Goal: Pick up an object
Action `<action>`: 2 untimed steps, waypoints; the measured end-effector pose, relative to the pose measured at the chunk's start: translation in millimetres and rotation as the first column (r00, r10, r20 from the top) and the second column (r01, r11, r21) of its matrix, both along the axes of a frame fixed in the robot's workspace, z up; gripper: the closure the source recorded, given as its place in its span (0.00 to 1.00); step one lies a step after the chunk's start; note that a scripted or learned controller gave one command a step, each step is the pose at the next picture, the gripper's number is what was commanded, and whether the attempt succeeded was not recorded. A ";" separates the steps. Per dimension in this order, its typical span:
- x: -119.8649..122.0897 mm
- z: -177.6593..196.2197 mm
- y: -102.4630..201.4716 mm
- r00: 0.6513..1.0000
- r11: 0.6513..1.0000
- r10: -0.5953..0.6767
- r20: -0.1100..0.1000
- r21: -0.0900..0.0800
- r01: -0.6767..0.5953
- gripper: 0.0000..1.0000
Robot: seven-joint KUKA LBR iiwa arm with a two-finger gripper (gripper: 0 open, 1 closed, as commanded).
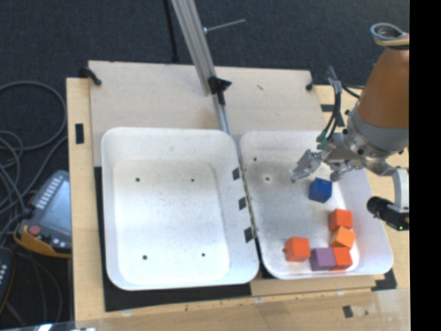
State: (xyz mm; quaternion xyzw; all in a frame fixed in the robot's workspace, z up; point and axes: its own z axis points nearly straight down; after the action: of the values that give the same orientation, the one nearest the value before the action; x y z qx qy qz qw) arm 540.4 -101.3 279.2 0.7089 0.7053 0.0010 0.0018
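My gripper [320, 169] hangs over the right bin [275, 205], below the orange band of the arm. Its fingers [303, 165] are spread apart, so it is open with nothing between them. A blue cube [320, 189] lies on the bin floor just in front of and beneath the fingertips. At the bin's front right corner sit several blocks: an orange one [340, 219], another orange one [343, 238], a third orange one [297, 248], a purple one [322, 258] and a red-orange one [342, 257].
The left bin [172, 205] lies beside the right one, with a shared rim [244, 198] between them. A slanted aluminium pole [200, 47] rises from behind the bins. Cables and a handheld pendant [48, 212] lie to the bench's left.
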 end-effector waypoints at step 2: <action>53.1 -149.6 -77.2 1.000 1.000 0.006 0.010 -0.004 -0.006 0.00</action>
State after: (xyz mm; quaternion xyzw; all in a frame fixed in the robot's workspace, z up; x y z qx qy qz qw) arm 593.5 -178.5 129.6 0.7066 0.7075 0.0031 0.0069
